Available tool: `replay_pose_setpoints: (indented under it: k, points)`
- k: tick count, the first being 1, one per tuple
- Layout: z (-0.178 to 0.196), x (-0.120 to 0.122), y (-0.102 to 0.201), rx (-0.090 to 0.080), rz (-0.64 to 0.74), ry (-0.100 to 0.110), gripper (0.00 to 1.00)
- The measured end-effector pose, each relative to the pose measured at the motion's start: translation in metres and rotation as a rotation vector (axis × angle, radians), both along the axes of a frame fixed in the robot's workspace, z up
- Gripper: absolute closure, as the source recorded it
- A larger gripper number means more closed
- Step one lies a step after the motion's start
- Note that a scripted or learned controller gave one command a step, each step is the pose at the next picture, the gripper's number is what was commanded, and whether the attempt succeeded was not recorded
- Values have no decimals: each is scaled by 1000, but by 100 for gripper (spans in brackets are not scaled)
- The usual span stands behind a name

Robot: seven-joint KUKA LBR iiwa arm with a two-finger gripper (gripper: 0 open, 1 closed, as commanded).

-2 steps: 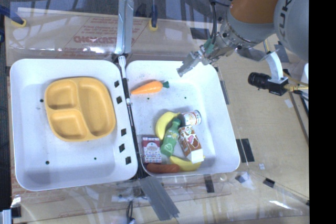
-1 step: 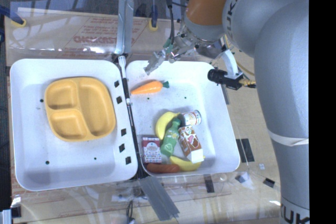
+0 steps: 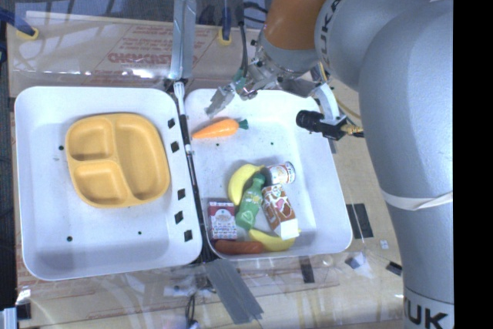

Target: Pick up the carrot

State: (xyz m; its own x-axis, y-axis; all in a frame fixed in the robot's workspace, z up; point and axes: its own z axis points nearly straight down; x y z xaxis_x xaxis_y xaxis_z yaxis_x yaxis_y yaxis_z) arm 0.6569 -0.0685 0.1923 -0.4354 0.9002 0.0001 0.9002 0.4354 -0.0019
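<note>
An orange carrot [image 3: 216, 129] with a green tip lies on its side at the far left of the right bin [image 3: 308, 154], close to the divider. My gripper [image 3: 231, 92] hangs above the bin's far edge, just up and right of the carrot. Its fingers are apart and hold nothing. The carrot lies apart from them.
A yellow divided plate [image 3: 115, 159] sits in the left bin [image 3: 46, 227]. Near the right bin's front are a banana [image 3: 242, 180], a green bottle [image 3: 250, 206], a small can [image 3: 282, 173], a juice carton [image 3: 280, 213], a red box [image 3: 223, 221] and a red sausage [image 3: 239, 246]. The arm covers the right side.
</note>
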Motion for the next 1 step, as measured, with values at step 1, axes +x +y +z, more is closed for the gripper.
replay_pose_setpoints:
  k: [1]
  points:
    - [-1, -5, 0, 1, 9, 4, 0]
